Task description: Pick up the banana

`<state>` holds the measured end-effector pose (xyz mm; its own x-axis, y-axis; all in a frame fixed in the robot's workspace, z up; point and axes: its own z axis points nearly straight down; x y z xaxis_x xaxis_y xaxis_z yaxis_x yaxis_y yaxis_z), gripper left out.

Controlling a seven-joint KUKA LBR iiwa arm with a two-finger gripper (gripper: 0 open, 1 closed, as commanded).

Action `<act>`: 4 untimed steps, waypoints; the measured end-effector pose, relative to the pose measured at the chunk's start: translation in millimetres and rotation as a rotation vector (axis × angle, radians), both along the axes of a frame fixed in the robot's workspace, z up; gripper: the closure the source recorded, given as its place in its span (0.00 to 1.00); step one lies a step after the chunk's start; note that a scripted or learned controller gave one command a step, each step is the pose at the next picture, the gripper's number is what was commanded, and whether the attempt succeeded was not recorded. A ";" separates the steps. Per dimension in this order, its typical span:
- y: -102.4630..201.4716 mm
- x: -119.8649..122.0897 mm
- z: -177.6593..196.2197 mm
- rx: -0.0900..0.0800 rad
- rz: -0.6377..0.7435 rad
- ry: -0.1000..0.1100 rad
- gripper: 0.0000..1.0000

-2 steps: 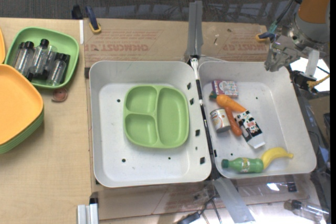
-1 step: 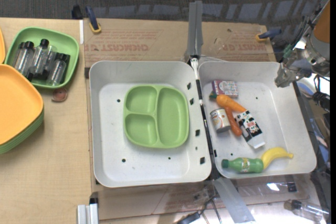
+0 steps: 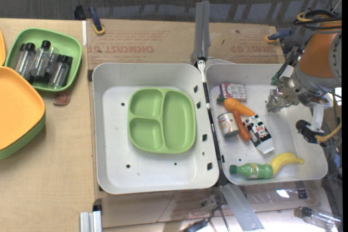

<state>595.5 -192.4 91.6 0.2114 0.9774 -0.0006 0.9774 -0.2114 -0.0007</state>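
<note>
The yellow banana (image 3: 286, 161) lies near the front right corner of the right bin (image 3: 312, 133), its left end touching a green bottle (image 3: 251, 171). My gripper (image 3: 276, 100) hangs over the back right part of this bin, well behind the banana and clear of it. The orange-banded arm (image 3: 318, 60) comes in from the right edge.
In the right bin there are also an orange carrot (image 3: 239, 108), a small can (image 3: 228, 124), a white patterned box (image 3: 259, 133) and a pink packet (image 3: 235, 91). A green divided plate (image 3: 163, 119) sits in the left bin (image 3: 109, 133). A green tray of vials (image 3: 43, 60) and orange plates (image 3: 16, 111) stand at far left.
</note>
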 end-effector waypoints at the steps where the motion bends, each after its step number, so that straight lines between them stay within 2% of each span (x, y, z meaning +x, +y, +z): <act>1: 65.6 -3.7 53.8 -0.002 -0.681 0.003 1.00; 2: 167.5 35.2 99.3 -0.002 -0.596 0.002 1.00; 3: 272.6 -20.8 99.2 -0.002 -0.472 0.004 1.00; 4: 302.8 -32.3 83.7 -0.004 -0.882 0.003 1.00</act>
